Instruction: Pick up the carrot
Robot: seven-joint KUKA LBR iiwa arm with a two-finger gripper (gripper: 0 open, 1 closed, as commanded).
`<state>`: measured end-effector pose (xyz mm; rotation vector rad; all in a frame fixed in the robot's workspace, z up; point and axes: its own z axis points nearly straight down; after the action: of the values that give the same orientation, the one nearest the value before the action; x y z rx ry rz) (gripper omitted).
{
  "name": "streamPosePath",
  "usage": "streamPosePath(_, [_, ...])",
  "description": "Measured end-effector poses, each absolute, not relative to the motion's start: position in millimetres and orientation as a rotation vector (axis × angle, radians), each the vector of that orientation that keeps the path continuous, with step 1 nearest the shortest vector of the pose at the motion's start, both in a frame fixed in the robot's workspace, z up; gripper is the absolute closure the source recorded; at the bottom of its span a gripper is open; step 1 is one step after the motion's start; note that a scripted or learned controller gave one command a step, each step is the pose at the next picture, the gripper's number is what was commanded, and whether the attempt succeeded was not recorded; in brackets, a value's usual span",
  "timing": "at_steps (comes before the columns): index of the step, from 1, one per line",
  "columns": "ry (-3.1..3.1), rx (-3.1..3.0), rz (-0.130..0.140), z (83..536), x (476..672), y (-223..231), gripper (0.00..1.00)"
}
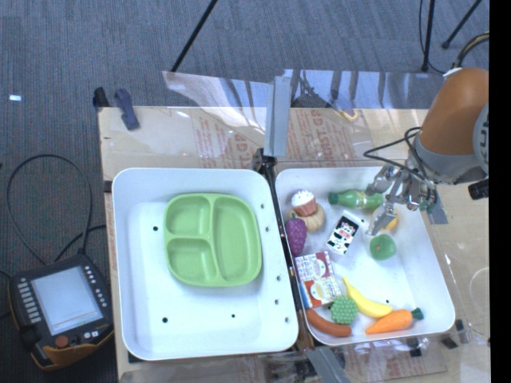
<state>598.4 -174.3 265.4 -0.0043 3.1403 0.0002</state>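
Right bin: one carrot, one banana, one sausage.

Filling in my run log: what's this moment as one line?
hand: over right bin's far side, above green apple | carrot: lying at near edge, beside banana | pick: not done

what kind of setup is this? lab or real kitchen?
Likely a robot lab test bench, not a kitchen: two white bins taped to a board, toy food such as the carrot and banana, and a teach pendant on the carpet.
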Motion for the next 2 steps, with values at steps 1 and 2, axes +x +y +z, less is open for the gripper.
streamPosePath(1, [3.102,0.486,0.001,134.8,643.2,-202.1,0.00])
streamPosePath(2, [3.138,0.002,0.001,224.6,632.1,-209.7,0.00])
